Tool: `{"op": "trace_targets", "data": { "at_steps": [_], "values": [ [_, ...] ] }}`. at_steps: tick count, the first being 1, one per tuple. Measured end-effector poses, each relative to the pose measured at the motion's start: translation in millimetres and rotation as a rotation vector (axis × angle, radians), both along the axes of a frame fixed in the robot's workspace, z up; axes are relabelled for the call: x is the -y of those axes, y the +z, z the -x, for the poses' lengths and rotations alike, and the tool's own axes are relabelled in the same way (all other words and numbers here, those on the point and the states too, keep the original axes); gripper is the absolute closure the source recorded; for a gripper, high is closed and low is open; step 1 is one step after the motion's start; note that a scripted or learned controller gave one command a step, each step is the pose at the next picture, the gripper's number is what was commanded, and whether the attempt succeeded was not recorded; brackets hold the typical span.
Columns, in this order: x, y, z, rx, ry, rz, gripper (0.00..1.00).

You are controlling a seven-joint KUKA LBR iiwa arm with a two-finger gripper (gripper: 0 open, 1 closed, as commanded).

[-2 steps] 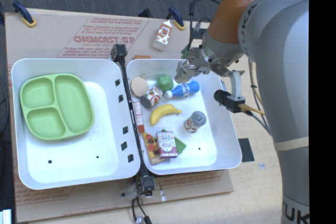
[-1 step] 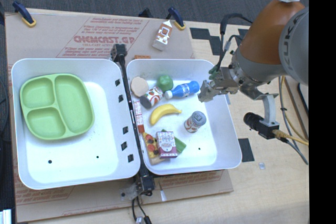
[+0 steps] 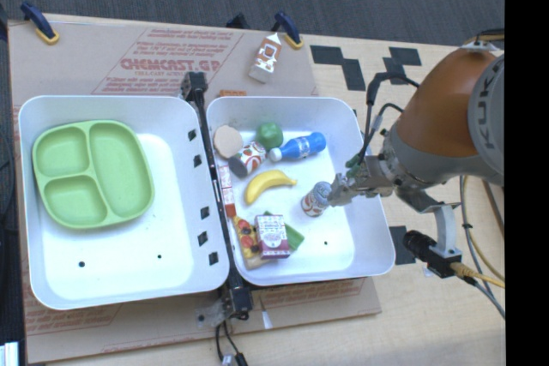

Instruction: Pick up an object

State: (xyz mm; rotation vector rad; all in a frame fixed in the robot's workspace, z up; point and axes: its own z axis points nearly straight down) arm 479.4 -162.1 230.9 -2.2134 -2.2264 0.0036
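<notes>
the tool [image 3: 337,190] sits low in the right bin [image 3: 369,231], touching or just beside a small can [image 3: 316,200] to its left; whether it is open, closed or gripping, i cannot tell. the can tilts, long axis pointing at the tool. a banana [image 3: 268,184] lies further left, with bare floor below and the bin's right wall close behind.

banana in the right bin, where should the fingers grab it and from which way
Grip the banana across its thick middle, coming straight down from above. It lies flat on the right bin floor with bare space along both long sides, so fingers closing across its width should fit.
</notes>
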Motion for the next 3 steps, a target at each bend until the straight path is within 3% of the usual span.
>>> {"op": "trace_targets", "data": {
  "at_steps": [1, 2, 3],
  "values": [
    [19.7, 49.6, -61.7, 0.004, -0.001, 0.001, 1.00],
    [8.1, -37.7, -51.5, -0.002, 0.000, -0.002, 1.00],
    [49.5, -22.7, 3.3, 0.001, -0.001, -0.001, 1.00]
  ]
}}
